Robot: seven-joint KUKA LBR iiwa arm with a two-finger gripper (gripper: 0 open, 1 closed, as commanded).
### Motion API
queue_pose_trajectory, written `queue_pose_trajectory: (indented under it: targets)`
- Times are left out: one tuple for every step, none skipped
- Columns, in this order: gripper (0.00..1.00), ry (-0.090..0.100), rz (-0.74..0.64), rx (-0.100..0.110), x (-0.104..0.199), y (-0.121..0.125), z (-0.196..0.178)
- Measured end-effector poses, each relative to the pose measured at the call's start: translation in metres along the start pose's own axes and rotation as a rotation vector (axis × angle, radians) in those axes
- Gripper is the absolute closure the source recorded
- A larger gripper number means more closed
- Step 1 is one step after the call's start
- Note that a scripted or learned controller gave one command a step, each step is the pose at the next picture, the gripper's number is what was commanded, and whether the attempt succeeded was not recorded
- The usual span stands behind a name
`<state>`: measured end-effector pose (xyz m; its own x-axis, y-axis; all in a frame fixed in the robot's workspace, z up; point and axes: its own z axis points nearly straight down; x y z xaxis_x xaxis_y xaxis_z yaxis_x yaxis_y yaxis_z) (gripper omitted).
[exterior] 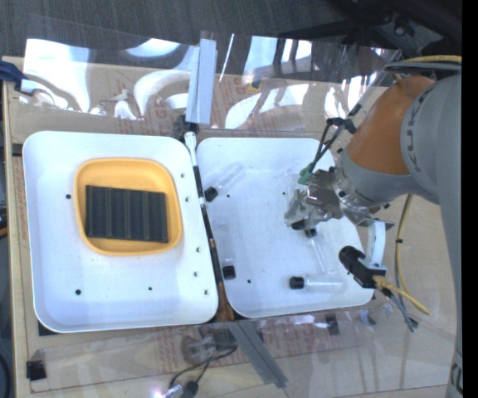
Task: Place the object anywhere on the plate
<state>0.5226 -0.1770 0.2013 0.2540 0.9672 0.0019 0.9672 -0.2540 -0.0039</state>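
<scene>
A yellow plate [160, 177] with rounded corners lies in the left bin [48, 264], and its middle is a dark ribbed rectangle. My gripper [309, 219] hangs low over the right bin [256, 247], toward its right side, far from the plate. A clear tube with a black cap [314, 283] lies near that bin's front edge, below the gripper. Another clear piece with a black end [219, 184] rests near the bin's left wall. Whether anything sits in the gripper is hidden by the wrist.
A small black bit [228, 270] lies at the right bin's front left. A raised divider [204, 222] separates the two bins. Cables [397, 293] and a black fitting hang off the arm at the right. Clear panels stand behind the bins.
</scene>
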Motion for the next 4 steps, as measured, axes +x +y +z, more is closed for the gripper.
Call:
queue_pose_trajectory:
  targets:
    - [1.00, -0.001, -0.160, 0.003, 0.051, -0.059, 0.048]
    - [1.00, -0.002, -0.335, -0.002, 0.127, 0.048, -0.049]
    - [1.00, -0.002, -0.430, 0.002, 0.152, 0.032, 0.011]
    - [1.00, -0.003, -0.559, 0.003, 0.225, 0.000, -0.004]
